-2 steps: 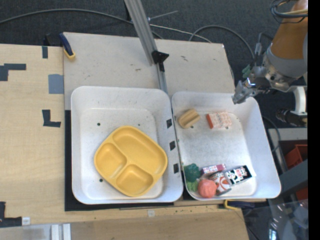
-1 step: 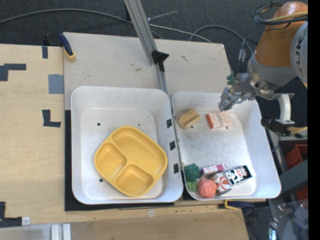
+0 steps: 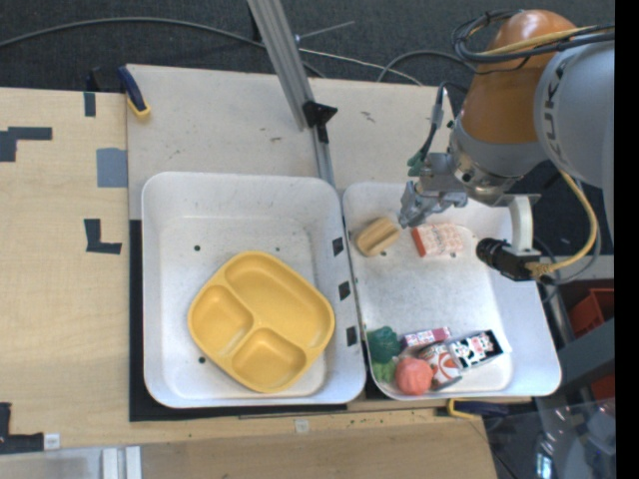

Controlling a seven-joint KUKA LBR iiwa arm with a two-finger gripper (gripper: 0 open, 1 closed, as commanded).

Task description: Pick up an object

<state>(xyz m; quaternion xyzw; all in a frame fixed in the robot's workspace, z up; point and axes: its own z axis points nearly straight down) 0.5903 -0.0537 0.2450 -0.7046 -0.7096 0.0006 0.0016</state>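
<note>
**Entry: approach stage, gripper low over the right-hand bin**

Gripper (image 3: 417, 206): grey two-finger unit on the grey arm with the orange band (image 3: 504, 78), reaching into the upper part of the shallow white right-hand bin (image 3: 529, 352). Its fingers point down towards the bin floor; how far apart they stand cannot be told, and nothing is seen between them.

Likely targets, placed from the fingers:
- Tan, rounded block-shaped object (image 3: 377, 236): just beside the fingers, on their lower-left, lying on the bin floor near the bin's left wall.
- Pale pink-and-white packet with a red edge (image 3: 440, 239): just beside the fingers, on their lower-right.
- Small cluster well below the fingers, at the bin's near edge: dark green lump (image 3: 382, 344), red-orange round object (image 3: 413, 374), pink-and-white small box (image 3: 427, 337), black-and-white printed carton (image 3: 471, 350).

Other stock: yellow plastic compartment tray (image 3: 262, 319), three sections, in the white left-hand bin (image 3: 165, 267), well to the lower-left of the fingers.

Step in hand, as judged: descent toward a grasp, no object yet lifted. The next move calls for centring over either the tan block or the packet, since the fingers sit between the two, then closing and rising straight.

Writing: part of the maker's lettering shows on the arm's grey casing, cut by the frame; the carton's print is too small to read.
</note>
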